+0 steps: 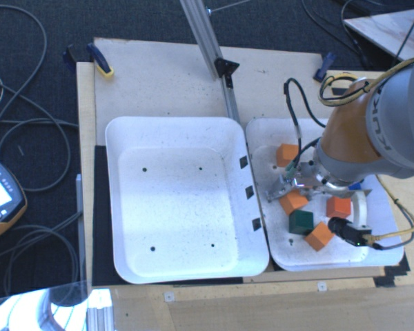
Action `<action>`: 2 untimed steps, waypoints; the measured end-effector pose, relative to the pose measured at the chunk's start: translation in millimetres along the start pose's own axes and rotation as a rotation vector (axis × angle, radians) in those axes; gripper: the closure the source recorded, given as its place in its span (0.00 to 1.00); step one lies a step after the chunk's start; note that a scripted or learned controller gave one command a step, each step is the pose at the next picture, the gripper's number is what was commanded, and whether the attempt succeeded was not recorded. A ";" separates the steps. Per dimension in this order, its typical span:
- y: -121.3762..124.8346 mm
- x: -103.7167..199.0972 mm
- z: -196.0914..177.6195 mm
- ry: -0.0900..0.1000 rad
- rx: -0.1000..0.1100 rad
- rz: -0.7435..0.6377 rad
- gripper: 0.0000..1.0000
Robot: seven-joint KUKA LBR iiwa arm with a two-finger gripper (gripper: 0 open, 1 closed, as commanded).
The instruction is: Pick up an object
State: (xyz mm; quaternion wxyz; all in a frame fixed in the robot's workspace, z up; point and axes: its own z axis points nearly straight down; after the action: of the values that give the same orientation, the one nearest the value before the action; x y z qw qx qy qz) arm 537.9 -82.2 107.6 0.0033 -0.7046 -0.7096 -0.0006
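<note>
Four orange blocks (294, 201) and a green cube (301, 221) around the tool (288, 182).

a pale wooden table (159, 81) stands on dark blue carpet (27, 61). black cables (24, 126) loop over the floor at left. a slanting metal rail (205, 29) crosses the far side.

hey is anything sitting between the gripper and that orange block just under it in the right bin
Nothing visible does. The gripper is low in the right bin, and the orange block lies right beside it with no object between them. A dark green block sits on the block's far side, clear of the approach.
</note>
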 end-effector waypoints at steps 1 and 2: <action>73.7 -26.1 7.3 -0.007 -0.011 0.004 0.00; 101.7 -101.8 6.5 -0.003 -0.002 0.004 0.00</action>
State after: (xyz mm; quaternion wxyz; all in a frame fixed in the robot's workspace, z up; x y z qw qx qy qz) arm 640.3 -183.3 100.2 0.0015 -0.7061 -0.7081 0.0000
